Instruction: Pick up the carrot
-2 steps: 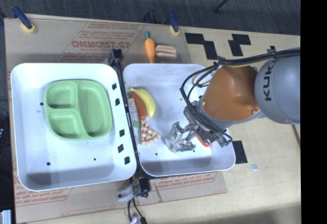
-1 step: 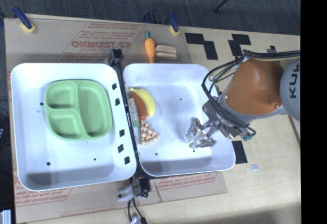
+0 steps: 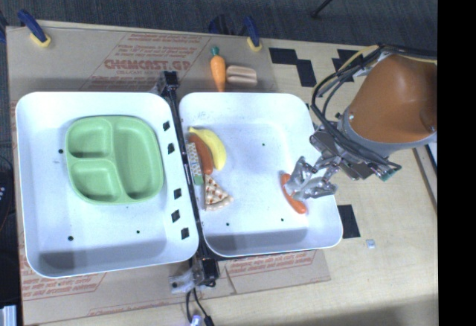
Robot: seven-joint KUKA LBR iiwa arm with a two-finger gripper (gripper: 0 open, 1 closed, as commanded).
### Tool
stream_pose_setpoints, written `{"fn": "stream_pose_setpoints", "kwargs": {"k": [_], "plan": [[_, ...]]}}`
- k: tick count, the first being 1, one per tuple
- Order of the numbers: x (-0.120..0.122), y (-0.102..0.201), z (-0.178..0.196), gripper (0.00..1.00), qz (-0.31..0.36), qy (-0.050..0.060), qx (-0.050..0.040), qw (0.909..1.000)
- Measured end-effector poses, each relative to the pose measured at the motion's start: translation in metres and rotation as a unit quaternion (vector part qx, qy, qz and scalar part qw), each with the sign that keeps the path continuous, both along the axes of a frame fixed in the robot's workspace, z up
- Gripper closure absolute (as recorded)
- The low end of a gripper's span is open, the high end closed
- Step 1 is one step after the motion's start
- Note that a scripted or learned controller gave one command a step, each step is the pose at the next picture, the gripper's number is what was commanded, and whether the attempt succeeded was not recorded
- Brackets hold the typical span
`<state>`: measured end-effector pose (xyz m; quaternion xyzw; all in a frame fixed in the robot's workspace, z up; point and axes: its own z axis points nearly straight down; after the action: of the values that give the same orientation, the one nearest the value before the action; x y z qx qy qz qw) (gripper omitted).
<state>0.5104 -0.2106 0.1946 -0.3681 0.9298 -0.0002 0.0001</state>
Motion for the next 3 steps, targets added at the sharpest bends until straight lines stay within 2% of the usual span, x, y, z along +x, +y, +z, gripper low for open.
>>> {"fn": "stream_pose_setpoints", "kwargs": {"k": [1,2,3], "plan": [[-0.026,0.000,0.005,1.00,0.022,0.001,0.0005,0.9998],[0.042,0.000,0.056,1.00,0.077,0.000,0.0000,0.9970],[0.081,0.000,0.000,1.00,-0.140,0.001,0.0002,0.9901]]}}
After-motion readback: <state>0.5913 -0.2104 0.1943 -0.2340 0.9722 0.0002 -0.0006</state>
